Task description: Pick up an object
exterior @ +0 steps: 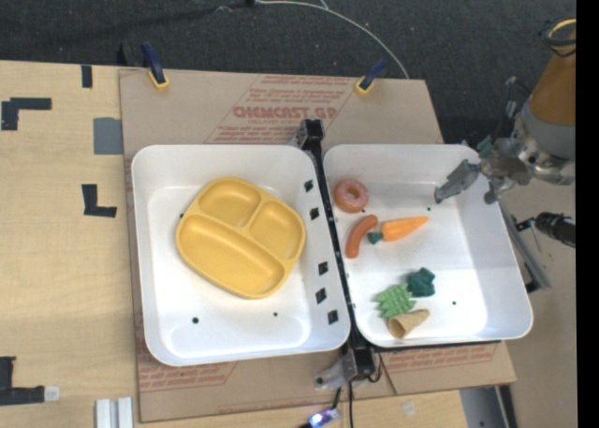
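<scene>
In the right bin [487, 258] lie a pink donut [352, 196], a reddish sausage [359, 236], an orange carrot [404, 228], a dark green piece [420, 282], a light green leafy piece [394, 301] and a tan cone [408, 323]. My gripper [473, 184] hangs over the bin's upper right corner, well to the right of the carrot. Its two fingers are spread apart and hold nothing.
The left bin [154, 258] holds a yellow divided plate [241, 236]. A black divider with clips [324, 229] runs between the bins. Two blue-and-yellow clamps [153, 66] pin the cardboard at the back. A cable arcs over the dark floor behind.
</scene>
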Robot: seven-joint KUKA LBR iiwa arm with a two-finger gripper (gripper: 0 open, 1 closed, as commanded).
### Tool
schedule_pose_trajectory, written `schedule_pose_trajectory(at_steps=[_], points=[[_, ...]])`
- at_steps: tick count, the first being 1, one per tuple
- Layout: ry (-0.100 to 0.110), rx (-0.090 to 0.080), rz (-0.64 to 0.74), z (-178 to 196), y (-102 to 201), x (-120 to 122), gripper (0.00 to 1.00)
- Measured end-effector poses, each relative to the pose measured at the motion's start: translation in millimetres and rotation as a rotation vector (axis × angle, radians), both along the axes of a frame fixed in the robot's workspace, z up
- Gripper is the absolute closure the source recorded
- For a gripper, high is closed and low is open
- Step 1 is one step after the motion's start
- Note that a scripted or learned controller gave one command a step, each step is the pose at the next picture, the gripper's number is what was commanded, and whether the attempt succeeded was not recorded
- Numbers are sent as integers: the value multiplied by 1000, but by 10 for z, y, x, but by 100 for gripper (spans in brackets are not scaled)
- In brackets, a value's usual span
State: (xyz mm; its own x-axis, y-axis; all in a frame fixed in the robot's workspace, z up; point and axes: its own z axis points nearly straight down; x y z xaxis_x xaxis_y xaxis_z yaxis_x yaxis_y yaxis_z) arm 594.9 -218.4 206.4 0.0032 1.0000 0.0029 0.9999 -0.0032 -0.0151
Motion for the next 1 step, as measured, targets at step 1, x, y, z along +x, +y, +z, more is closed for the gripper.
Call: schedule_pose_trajectory(at_steps=[1], points=[[-14, -3, 4, 86, 6, 32, 0]])
